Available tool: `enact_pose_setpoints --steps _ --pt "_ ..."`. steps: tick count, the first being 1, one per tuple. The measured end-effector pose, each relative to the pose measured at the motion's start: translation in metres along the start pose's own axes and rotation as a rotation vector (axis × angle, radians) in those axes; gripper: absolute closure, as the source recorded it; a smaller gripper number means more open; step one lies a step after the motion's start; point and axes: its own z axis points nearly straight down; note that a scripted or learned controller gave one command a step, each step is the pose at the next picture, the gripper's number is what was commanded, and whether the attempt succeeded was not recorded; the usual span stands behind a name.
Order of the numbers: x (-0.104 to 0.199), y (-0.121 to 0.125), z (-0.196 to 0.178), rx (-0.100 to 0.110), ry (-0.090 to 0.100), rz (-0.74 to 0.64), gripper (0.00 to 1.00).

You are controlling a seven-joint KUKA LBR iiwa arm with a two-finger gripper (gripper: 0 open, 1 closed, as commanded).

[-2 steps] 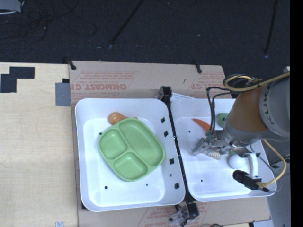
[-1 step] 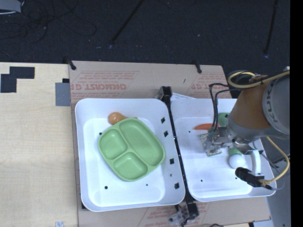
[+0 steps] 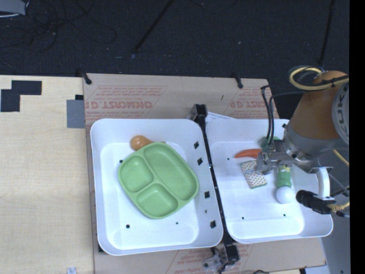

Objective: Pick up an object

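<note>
**Jaws low in the right bin, hemmed in by small things**

Jaws sit low in the right shallow white bin point(image 3: 256, 221), toward its upper right part, at the end of the grey arm with the orange band point(image 3: 313, 119) that comes in from the right. Whether they are open or closed cannot be told from this angle, and nothing can be seen between them.

Things that could be picked up crowd close around them. A small speckled beige-and-white square pouch point(image 3: 254, 176) lies just to their left and a little nearer the camera, tilted. An orange carrot-shaped toy point(image 3: 247, 153) lies beyond the pouch, close to it. A green cylindrical bottle point(image 3: 283, 177) lies just below the jaws on their right side, and a white ball point(image 3: 283, 196) rests against its near end. The wrist hides part of the bin floor behind these.

The left shallow white bin point(image 3: 114, 227) is well apart from the jaws. It holds a light green three-compartment plastic plate point(image 3: 158, 178), set at a slant, with an orange round ball point(image 3: 138, 142) touching its far left edge.

Both bins rest on a brown printed cardboard sheet point(image 3: 148, 99), which lies on the pale wood tabletop point(image 3: 40, 170).
</note>
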Motion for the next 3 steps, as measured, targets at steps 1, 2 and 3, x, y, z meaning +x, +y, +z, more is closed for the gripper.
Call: enact_pose_setpoints --steps 1,2,3 --pt "-0.001 0.0 -0.052 -0.002 -0.001 0.0 1.0" --pt "-0.002 0.001 -0.105 -0.005 -0.001 -0.001 1.0" --pt "0.052 -0.004 -0.087 0.003 0.001 -0.002 1.0"
